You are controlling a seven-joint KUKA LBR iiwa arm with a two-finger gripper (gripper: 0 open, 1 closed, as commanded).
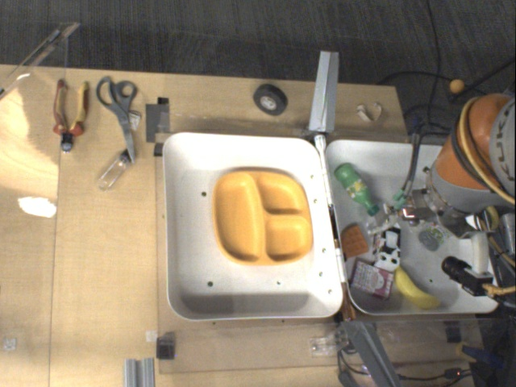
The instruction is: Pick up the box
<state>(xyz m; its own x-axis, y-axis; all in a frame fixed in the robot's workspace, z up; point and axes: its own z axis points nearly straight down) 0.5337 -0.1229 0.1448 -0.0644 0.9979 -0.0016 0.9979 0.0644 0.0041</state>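
You see the box (370, 278) as a small, flat carton with a purple-pink printed face and a pale edge, lying tilted on the floor of the right bin (355, 158), close to that bin's near left corner. A yellow banana (415, 290) lies just to its right, touching or almost touching it, and a small black-and-white cow-patterned toy (390, 251) sits just beyond the box on its far side. A brown, cookie-like piece (354, 239) lies a little farther back to the left, and a green bottle (355, 185) lies slanted toward the far left part of the same bin.

The tool (403, 213) hangs over the middle of the right bin, at the end of the grey arm (476, 156) with its orange band, which comes in from the right. The box lies nearer to you and to the left of the tool, apart from it, with the cow toy between the two. You cannot tell from this view whether the tool is released or clenched; its tip is small and cluttered with metal parts and cables. Nothing is seen gripped in it.

The left bin (185, 240) holds a yellow divided tray (263, 214). On the worktop (89, 256) to the far left lie scissors (121, 111) and red-handled pliers (69, 111), and a roll of black tape (270, 98) sits beyond the bins.
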